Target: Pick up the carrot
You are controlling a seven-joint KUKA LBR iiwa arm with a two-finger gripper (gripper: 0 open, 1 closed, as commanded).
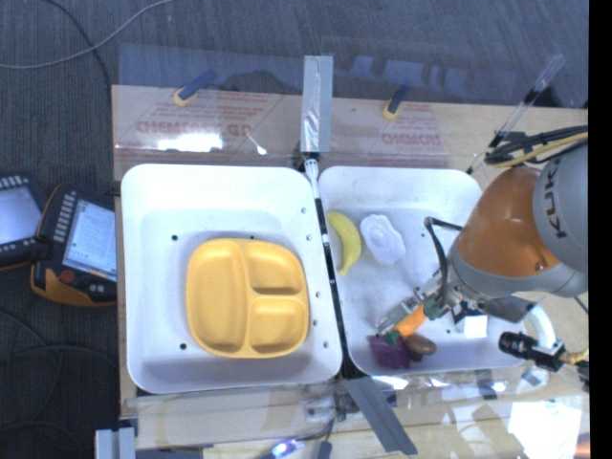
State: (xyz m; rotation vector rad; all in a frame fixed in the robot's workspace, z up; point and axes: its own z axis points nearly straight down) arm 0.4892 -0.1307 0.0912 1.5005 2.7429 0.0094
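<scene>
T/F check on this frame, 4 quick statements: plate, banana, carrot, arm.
1. The yellow divided plate lies in the left bin. True.
2. The banana lies on the plate. False: it lies in the right bin, by the wall between the bins.
3. The carrot lies in the right bin, near its front. True.
4. The arm reaches over the left bin. False: over the right one.

Glossy yellow plastic tray (248, 295) in smooth white bin (153, 218); matt wooden bench (449, 132).
</scene>
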